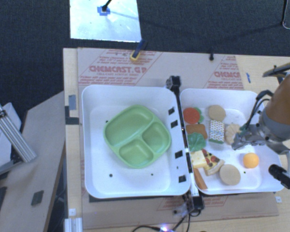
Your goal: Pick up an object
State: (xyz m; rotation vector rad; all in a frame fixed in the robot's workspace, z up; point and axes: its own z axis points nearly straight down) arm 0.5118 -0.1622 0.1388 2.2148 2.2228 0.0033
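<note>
A: Report the layout, largest item first.

B: The table (111, 66) carries two white bins side by side. The left bin (94, 173), well apart from the tool on its left, holds a green divided plate (137, 136). The right bin (263, 183) holds the food pieces and the tool.

A: Tool status?

B: The tool (241, 142) sits low in the right bin under the grey arm (282, 112). Its opening cannot be told from this view, and nothing can be seen in its grip.

A: Objects relative to the tool?

B: A pale lumpy piece (231, 132) lies just beside the tool, on its left, possibly touching. A checkered block (216, 131) stands left of that. A tan round cookie (216, 112) lies up and left of the tool; a red tomato slice (191, 115) lies further left. A green leaf piece (197, 141) is left of the tool. A pizza slice (212, 162) lies down and left. A round biscuit (229, 174) is below the tool. An orange ball (251, 160) lies just below it, apart
</note>
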